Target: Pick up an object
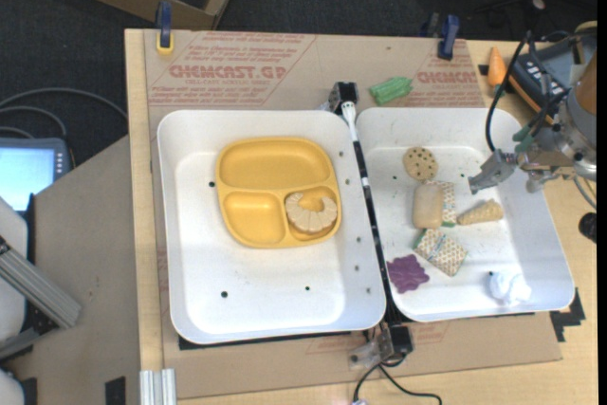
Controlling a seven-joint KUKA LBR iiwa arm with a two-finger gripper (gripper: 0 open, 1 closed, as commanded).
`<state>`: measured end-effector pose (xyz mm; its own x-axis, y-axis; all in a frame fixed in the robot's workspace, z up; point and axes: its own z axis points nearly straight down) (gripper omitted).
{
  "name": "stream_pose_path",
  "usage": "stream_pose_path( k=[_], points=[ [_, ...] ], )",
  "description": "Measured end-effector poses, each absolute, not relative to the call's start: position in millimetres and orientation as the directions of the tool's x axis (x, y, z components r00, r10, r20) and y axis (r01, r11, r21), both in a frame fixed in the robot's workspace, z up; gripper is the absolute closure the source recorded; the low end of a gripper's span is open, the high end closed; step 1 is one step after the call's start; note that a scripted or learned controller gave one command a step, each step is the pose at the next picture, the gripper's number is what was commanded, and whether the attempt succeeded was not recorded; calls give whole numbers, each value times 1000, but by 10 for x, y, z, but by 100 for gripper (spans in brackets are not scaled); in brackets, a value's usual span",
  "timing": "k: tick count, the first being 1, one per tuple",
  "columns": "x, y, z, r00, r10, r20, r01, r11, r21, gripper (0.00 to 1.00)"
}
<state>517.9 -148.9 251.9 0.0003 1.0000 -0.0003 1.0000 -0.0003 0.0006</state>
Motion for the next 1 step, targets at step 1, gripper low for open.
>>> stream_pose_path(
  k=[1],
  points=[
    [5160,-1502,832,3,1000,2,1000,-3,7,0]
  ],
)
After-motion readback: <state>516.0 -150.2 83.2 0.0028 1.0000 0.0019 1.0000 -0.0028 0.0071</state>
